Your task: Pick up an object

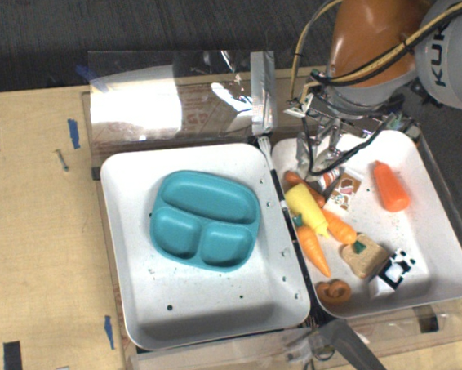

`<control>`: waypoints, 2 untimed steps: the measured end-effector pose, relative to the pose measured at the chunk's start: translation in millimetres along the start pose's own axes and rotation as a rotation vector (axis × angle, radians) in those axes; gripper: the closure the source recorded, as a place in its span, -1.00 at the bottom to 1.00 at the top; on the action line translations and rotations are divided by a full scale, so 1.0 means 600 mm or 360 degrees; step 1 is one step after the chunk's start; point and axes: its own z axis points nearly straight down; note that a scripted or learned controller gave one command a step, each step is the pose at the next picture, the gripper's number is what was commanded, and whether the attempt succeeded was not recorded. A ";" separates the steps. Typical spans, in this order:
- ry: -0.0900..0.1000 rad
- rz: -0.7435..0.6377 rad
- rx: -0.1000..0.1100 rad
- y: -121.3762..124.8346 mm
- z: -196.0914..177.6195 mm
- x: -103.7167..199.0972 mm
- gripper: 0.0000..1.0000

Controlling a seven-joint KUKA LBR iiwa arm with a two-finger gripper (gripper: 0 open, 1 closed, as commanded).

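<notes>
My gripper [320, 156] hangs over the back left part of the right bin [440, 224], below the orange wrist band. Its thin dark fingers point down just above a yellow corn-like toy [306, 205] and a small printed card [342, 190]. Nothing shows between the fingers. Along the bin's left side lie two orange carrots [312, 251] [339, 230]. An orange-red oblong piece [391, 185] lies to the right of my gripper. A tan bread-like block [364, 256], a brown pretzel-like piece [334, 291] and a black-and-white tag [397, 269] sit near the front.
The left bin [138, 313] holds a teal three-compartment plate [205, 219]. A shiny plastic sheet [165, 105] lies behind the bins. Cables loop around the wrist above the right bin's back edge. Brown cardboard covers the bench on the left.
</notes>
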 end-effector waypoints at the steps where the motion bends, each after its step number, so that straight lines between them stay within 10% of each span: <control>1: -0.0008 -0.0080 0.0019 -0.001 -0.088 -0.007 1.00; 2: -0.0003 -0.0478 0.0016 -0.043 -0.090 0.058 1.00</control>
